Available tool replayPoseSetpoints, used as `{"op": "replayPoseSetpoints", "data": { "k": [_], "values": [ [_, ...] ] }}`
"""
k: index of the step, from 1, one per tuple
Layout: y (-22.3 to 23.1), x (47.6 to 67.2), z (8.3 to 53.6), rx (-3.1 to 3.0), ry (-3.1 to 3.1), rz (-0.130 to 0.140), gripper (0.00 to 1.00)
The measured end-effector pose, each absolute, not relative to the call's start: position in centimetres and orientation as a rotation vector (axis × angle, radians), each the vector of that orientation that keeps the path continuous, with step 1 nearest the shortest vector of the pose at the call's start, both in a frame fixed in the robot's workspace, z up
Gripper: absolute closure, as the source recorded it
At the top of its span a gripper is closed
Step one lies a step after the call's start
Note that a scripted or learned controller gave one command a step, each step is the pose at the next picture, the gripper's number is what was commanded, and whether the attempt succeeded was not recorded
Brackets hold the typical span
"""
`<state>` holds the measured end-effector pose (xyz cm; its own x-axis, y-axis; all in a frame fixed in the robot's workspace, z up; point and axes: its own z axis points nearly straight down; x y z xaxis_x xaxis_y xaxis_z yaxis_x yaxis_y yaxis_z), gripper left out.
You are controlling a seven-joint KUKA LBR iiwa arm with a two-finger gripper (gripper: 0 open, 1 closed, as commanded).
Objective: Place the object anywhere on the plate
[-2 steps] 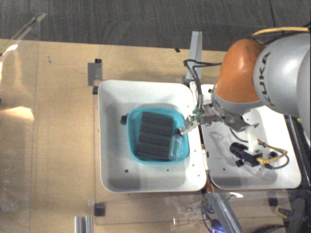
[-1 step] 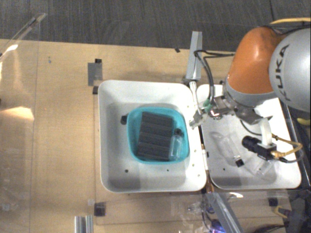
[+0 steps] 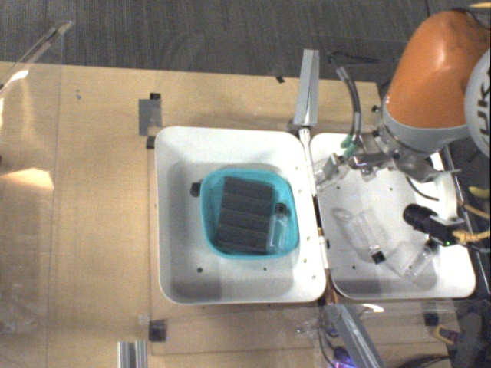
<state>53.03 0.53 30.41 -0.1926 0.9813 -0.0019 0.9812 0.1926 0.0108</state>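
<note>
Orange-banded arm (image 3: 437, 67) hangs above the right bin (image 3: 460, 282), its gripper (image 3: 349, 163) near that bin's far left corner; its state cannot be told. Clear plastic bottles (image 3: 360, 232) lie just nearside of the gripper. Leftward, across the shared rim, sits the teal plate (image 3: 285, 198), already carrying a dark ridged block (image 3: 244, 213).

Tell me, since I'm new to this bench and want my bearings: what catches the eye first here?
The square turquoise plate in the left white bin stands out, with a dark ribbed rectangular block lying on it. At upper right, the arm's big orange band looms over the right white bin, where clear plastic bottles lie on the floor.
</note>
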Motion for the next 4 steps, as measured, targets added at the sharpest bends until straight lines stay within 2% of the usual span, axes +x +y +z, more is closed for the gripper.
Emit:
{"op": "replayPoseSetpoints", "data": {
  "k": [1, 2, 3, 4],
  "values": [
    [5.6, 48.8, 31.4, 2.069, 2.357, 0.01, 0.0],
    [2.3, 53.6, 28.4, 2.132, 2.3, 0.008, 0.0],
    [3.6, 48.9, 33.5, 1.974, 2.434, 0.012, 0.0],
    [4.8, 48.9, 35.2, 1.505, 2.748, 0.009, 0.0]
  ]
}}
